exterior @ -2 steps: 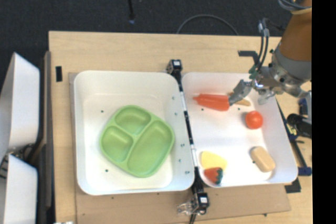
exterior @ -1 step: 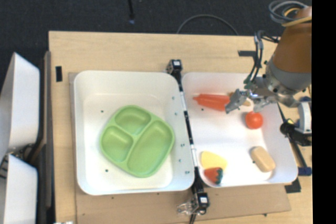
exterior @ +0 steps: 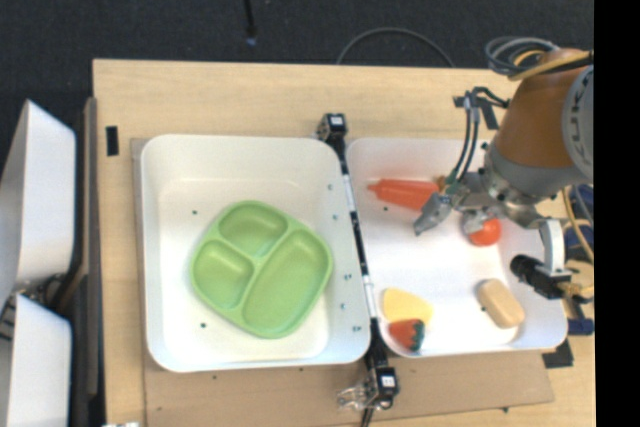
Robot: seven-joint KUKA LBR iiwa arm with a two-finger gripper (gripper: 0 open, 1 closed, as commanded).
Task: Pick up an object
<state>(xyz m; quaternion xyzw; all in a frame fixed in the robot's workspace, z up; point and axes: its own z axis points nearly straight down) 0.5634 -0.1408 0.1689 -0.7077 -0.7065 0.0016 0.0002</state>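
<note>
Over right bin (exterior: 440, 335): gripper (exterior: 450, 207) hovers, fingers spread, grasping nothing | orange carrot (exterior: 402, 192) just left of fingertips | tomato (exterior: 485, 231) beside wrist | bread roll (exterior: 499, 303), yellow wedge (exterior: 404, 303) near front | left bin (exterior: 160, 215): green divided plate (exterior: 262, 267)

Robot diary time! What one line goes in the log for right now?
gripper over right bin | beside carrot | holds nothing seen | plate in left bin

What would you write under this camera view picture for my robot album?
Grey arm's gripper hovers in the right white bin beside an orange carrot-shaped toy; a green divided plate lies in the left white bin.
</note>
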